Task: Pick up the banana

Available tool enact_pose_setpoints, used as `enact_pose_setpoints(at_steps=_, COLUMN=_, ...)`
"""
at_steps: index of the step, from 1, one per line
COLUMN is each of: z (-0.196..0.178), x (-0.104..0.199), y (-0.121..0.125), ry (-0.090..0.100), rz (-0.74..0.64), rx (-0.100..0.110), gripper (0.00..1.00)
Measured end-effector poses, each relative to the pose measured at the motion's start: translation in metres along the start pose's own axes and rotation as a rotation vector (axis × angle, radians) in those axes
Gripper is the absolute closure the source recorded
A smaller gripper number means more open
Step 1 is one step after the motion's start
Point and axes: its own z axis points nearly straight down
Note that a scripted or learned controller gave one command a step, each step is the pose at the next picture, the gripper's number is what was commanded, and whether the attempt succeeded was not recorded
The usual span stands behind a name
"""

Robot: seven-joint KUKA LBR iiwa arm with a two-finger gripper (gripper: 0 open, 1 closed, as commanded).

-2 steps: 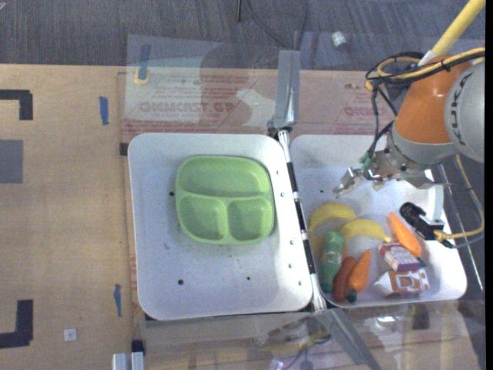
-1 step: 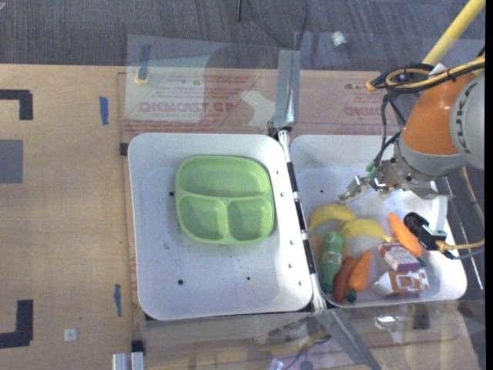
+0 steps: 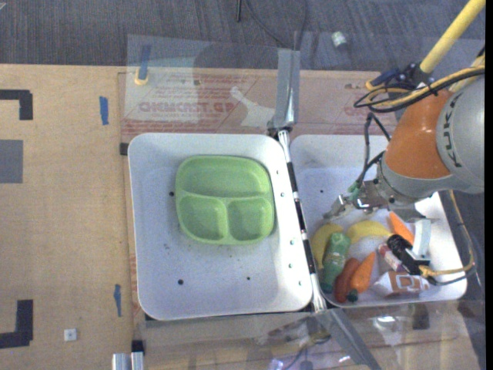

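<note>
The banana (image 3: 371,229) is a yellow curved fruit lying in the middle of the right bin (image 3: 323,168), among other toy foods. A second yellow piece (image 3: 323,239) shows just left of a green bottle (image 3: 335,254); I cannot tell whether it belongs to the same banana. My gripper (image 3: 356,201) hangs over the right bin, just above and slightly left of the banana, with nothing seen in its grasp. The arm's orange band (image 3: 416,141) sits above it to the right.
The left bin (image 3: 154,268) holds a green three-compartment plate (image 3: 225,199). In the right bin, an orange carrot (image 3: 399,225) lies right of the banana, and two orange-red pieces (image 3: 356,274) crowd the near wall beside the bottle.
</note>
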Motion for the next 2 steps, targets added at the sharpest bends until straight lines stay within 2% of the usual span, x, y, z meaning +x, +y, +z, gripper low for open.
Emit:
enact_pose_setpoints(at_steps=1, z=0.000, x=-0.009, y=-0.057, ry=0.000, rz=0.010, rx=-0.002, gripper=0.00)
enact_pose_setpoints(at_steps=2, z=-0.003, x=-0.028, y=-0.080, ry=-0.003, rz=0.386, rx=-0.021, gripper=0.00)
